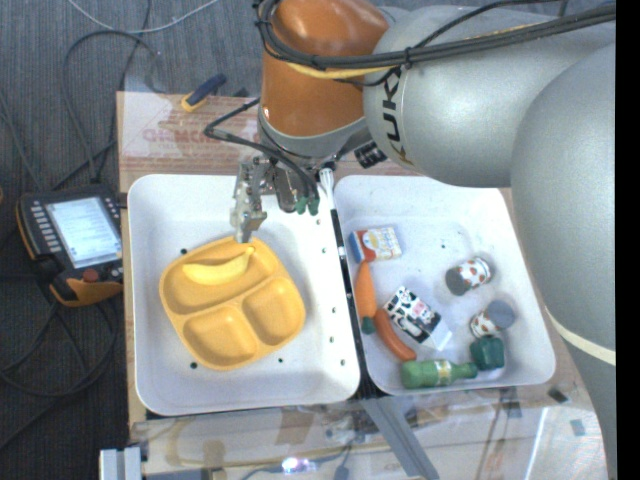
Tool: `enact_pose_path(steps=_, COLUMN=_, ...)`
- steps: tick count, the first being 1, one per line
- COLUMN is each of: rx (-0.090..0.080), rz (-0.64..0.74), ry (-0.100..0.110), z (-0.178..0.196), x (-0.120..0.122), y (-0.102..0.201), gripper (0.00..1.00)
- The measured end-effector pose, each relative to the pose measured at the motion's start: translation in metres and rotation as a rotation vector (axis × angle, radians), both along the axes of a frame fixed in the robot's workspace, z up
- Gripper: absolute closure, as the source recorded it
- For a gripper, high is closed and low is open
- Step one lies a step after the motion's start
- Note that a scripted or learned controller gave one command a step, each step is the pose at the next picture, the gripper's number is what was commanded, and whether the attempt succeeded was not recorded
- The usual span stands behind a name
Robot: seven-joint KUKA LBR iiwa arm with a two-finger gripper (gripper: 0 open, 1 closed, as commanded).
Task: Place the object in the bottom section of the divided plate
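A yellow divided plate (232,313) lies in the left bin (150,368). A yellow banana (220,265) rests in the plate's upper section, which is the one closest to the gripper. The two lower sections hold nothing. My gripper (274,218) hangs just above the plate's upper right rim. It is open with nothing between its fingers: one finger (244,216) points down near the banana's right end, and the other sits close to the divider between the bins.
The right bin (440,218) holds a small carton (378,242), a carrot (366,290), a cow-patterned box (412,313), a green bottle (438,371), two cans (470,275) and a green cup (487,352). A teach pendant (70,230) lies left of the bench.
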State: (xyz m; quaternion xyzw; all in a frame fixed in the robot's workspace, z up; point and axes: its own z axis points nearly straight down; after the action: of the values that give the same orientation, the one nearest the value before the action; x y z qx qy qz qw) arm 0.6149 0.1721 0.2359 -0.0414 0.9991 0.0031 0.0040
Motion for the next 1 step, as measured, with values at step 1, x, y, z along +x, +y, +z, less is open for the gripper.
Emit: enact_pose_path(steps=1, rx=0.0, rz=0.0, ry=0.0, z=-0.0001, x=-0.0001, y=0.0002, gripper=0.0)
